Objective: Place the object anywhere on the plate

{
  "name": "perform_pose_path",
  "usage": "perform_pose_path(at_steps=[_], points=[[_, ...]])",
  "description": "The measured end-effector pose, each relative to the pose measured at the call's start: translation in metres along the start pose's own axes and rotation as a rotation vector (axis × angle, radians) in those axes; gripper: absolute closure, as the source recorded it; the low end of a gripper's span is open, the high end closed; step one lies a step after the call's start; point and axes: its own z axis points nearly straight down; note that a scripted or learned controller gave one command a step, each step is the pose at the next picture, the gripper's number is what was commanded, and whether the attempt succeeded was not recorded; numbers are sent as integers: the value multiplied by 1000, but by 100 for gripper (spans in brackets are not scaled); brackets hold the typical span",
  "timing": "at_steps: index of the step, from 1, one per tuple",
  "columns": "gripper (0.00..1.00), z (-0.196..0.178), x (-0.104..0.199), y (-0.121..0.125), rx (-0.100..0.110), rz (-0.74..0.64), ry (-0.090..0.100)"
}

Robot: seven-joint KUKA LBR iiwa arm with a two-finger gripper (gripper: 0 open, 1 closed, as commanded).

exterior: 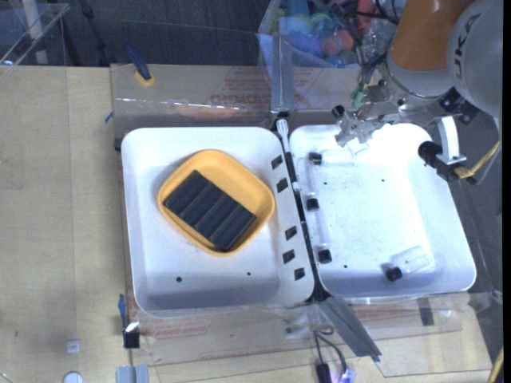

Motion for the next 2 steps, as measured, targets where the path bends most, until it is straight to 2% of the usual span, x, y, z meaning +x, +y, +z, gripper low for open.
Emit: perform_pose_path(at_steps=[1, 2], points=[[100, 33, 18, 0, 4, -277, 4], [100, 44, 55, -33, 4, -471, 5]])
